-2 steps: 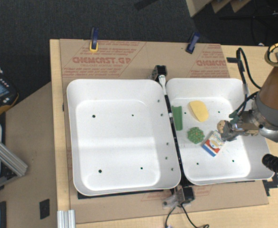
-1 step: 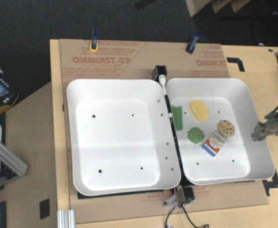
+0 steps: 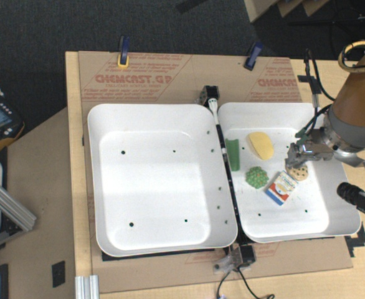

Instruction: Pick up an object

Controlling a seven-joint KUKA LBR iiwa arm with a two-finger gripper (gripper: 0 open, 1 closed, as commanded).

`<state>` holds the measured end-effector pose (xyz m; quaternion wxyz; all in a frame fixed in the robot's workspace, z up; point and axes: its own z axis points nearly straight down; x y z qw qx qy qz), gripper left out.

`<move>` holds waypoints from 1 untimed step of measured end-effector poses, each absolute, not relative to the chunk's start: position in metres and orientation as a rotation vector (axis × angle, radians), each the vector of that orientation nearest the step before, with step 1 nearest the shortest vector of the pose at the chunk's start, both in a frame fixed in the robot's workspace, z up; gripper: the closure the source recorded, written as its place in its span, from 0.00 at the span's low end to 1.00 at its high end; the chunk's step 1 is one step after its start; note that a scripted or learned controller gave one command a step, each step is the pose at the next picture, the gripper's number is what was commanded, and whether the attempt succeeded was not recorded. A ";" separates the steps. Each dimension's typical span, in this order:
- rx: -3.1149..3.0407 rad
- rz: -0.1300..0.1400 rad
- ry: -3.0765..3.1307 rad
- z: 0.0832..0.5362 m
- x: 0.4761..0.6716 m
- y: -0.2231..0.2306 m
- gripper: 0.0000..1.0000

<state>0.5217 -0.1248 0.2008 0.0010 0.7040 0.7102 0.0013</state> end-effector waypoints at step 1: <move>2.205 0.016 2.220 0.315 0.557 -0.087 1.00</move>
